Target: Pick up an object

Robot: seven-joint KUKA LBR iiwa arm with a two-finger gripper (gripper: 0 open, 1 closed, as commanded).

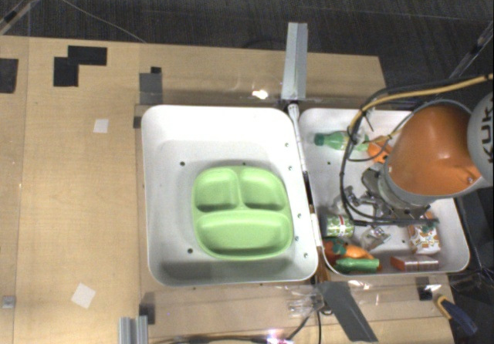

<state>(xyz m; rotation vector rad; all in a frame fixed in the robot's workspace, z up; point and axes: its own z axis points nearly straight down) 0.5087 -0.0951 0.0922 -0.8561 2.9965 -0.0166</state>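
Objects [351,254] in the right bin [461,251] half hidden under the arm [429,151], jaws' state impossible to tell.

A light wooden counter [69,204] carries two shallow white plastic bins side by side. The left bin [166,180] holds a green three-compartment plastic tray [241,211] lying flat near its middle.

Part of a dark letter pair, seemingly "KU", stands on the arm's [480,134] pale grey casing at the right edge, cut off there. The small packets [424,238] in the right bin [461,251] carry print too small to read.
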